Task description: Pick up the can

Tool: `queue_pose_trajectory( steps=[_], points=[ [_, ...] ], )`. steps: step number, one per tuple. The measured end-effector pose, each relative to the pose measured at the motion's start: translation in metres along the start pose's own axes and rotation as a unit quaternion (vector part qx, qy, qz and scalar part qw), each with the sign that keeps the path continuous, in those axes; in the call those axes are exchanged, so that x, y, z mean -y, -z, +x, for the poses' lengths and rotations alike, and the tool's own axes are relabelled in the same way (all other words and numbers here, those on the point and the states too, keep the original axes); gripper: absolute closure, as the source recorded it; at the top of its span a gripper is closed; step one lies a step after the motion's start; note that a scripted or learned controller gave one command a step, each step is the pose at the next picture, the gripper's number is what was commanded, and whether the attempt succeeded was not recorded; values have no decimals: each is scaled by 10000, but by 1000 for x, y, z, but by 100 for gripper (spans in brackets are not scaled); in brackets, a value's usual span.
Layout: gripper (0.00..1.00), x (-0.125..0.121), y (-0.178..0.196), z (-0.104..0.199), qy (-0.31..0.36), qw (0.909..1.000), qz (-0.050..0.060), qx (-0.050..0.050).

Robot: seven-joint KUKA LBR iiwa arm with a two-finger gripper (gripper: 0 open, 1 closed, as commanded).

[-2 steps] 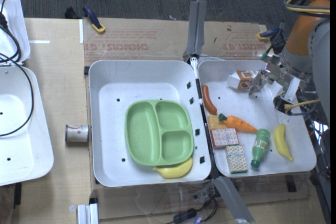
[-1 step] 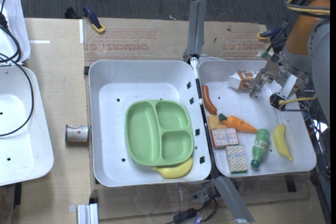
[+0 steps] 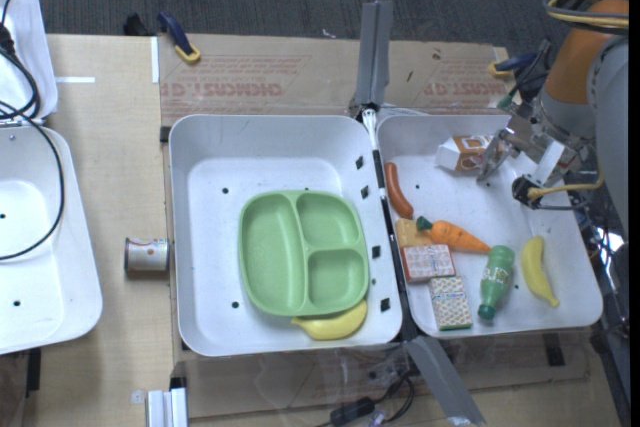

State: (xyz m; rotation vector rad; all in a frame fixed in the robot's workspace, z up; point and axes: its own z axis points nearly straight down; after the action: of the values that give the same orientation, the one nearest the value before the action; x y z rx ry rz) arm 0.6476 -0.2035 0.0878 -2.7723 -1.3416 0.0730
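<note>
The can (image 3: 148,256) is a small silver one with an orange patch. It lies on its side on the wooden bench, just outside the left wall of the left bin (image 3: 190,215). My gripper (image 3: 492,158) hangs over the back of the right bin (image 3: 575,310), far from the can. Its tip is beside a small white and orange carton (image 3: 460,153). Nothing shows held in it.
The left bin holds a green divided plate (image 3: 305,250) and a banana (image 3: 330,323) at its front edge. In the right bin lie a sausage (image 3: 399,190), a carrot (image 3: 455,235), two small boxes (image 3: 428,262), a green bottle (image 3: 494,280) and another banana (image 3: 540,270).
</note>
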Motion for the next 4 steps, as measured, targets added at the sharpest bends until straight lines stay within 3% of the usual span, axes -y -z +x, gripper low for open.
queue_pose_trajectory(
  steps=[1, 2, 3, 4],
  points=[
    [0, 32, -1, 17, -142, 9995, -280, -12],
    [0, 20, -1, 9, -1176, 9929, -161, -53],
    [0, 4, 17, -14, -2560, 9664, -223, -112],
    [0, -2, 8, -13, -2991, 9540, -178, -132]
  ],
)
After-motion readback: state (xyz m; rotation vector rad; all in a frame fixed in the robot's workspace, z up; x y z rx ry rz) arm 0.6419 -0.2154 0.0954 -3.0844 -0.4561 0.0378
